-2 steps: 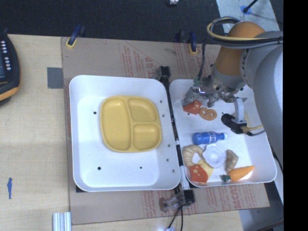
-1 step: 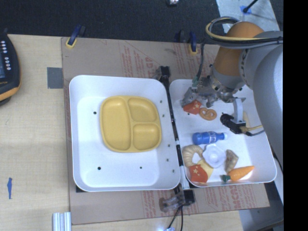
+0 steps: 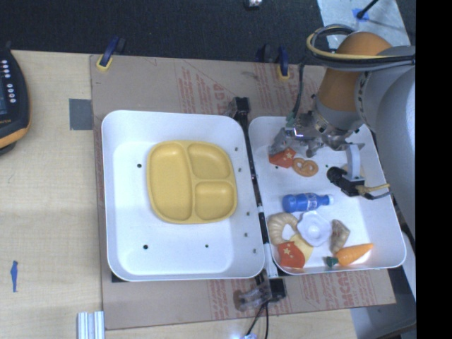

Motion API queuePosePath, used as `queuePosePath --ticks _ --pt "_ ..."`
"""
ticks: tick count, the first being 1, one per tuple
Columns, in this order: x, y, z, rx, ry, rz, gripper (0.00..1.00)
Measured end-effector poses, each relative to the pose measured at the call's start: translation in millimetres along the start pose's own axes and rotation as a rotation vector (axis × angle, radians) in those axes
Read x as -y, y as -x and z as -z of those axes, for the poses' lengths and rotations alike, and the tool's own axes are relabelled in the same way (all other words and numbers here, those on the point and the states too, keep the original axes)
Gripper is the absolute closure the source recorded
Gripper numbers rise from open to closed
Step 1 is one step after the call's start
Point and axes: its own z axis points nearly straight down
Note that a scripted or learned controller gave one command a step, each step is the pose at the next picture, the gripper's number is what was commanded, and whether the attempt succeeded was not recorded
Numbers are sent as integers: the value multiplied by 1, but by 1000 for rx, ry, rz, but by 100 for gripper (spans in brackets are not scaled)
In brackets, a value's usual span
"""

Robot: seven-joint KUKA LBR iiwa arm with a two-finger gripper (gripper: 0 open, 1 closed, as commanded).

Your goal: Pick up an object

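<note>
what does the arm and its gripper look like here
The arm is bulky with smooth grey casing and a rounded orange band above the wrist. A yellow-and-black cable loops over the band. The gripper is a small grey metal unit with dark parts.

Yellow divided plate (image 3: 191,181) in the left bin (image 3: 120,256) — black-orange pendant (image 3: 10,97) at bench edge
</note>
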Motion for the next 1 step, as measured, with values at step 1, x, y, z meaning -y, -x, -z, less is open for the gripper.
queuePosePath --ticks 1 --pt "0 -13 0 -1 -4 3 0"
